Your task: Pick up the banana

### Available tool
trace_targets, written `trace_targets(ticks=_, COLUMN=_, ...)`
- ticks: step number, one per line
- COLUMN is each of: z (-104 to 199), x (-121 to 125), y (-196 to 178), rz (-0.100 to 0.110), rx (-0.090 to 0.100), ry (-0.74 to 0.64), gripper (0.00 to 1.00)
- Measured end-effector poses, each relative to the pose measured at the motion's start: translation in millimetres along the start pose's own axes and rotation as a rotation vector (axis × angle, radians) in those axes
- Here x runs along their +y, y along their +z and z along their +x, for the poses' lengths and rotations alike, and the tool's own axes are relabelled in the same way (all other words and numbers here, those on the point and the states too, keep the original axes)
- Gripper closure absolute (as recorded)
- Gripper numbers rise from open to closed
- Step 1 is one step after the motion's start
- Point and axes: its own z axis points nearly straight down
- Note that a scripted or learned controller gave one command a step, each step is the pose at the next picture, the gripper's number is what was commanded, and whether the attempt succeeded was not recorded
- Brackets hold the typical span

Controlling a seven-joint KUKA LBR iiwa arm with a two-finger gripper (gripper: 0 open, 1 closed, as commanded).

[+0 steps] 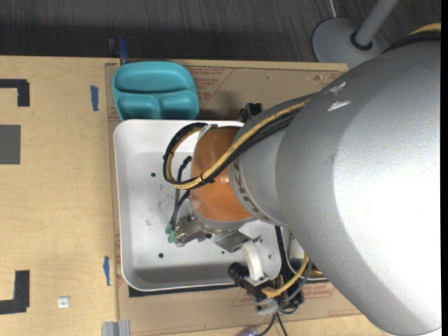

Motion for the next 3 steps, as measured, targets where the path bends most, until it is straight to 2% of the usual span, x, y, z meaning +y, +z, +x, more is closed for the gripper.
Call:
trace_targets(ticks=1, z=8.8, x=2.6, y=-60.6, rz=0.003, rx=-0.005, ry=0.407, gripper=1.00)
trace_targets(ticks=2, z=24.4, x=12.0, y=8.6, rz=0.001, rx=-0.001, ry=0.291, gripper=1.00)
trace_targets(ticks=3, z=24.7, x=12.1, y=-1.0, rz=0.001, rx=0.000, ry=0.291, gripper=1.00)
